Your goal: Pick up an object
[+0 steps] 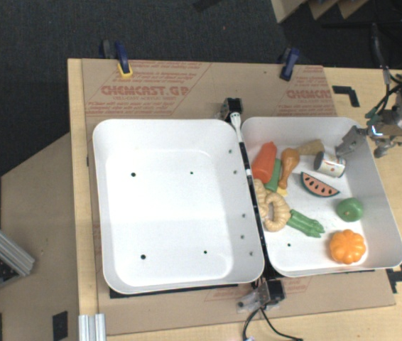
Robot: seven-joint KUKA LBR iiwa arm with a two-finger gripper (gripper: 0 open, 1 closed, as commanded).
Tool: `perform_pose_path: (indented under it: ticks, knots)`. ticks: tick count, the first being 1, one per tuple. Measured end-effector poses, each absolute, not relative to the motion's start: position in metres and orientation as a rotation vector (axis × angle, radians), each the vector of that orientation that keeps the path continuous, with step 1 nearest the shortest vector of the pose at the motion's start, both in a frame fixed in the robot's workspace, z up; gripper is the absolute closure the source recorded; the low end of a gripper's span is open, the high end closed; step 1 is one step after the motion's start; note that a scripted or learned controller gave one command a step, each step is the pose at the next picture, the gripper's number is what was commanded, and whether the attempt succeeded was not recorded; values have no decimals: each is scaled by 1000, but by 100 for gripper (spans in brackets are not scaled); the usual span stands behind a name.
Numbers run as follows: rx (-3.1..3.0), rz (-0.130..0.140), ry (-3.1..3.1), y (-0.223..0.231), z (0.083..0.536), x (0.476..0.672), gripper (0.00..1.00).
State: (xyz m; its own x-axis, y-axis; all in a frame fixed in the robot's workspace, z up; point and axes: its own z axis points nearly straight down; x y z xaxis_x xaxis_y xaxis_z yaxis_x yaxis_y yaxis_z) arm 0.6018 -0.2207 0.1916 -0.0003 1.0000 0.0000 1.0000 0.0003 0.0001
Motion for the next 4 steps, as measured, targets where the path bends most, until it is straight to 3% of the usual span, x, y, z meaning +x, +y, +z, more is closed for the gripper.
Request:
perform_pose_path:
  ticks: [1, 2, 3, 4]
  knots:
    - [2222, 0, 2221, -179, 99, 608, 0]
    - [2210, -25, 2232, -96, 100, 646, 0]
    - [2221, -11, 2210, -99, 88, 638, 0]
    - [2227, -15, 2219, -97, 96, 636, 100]
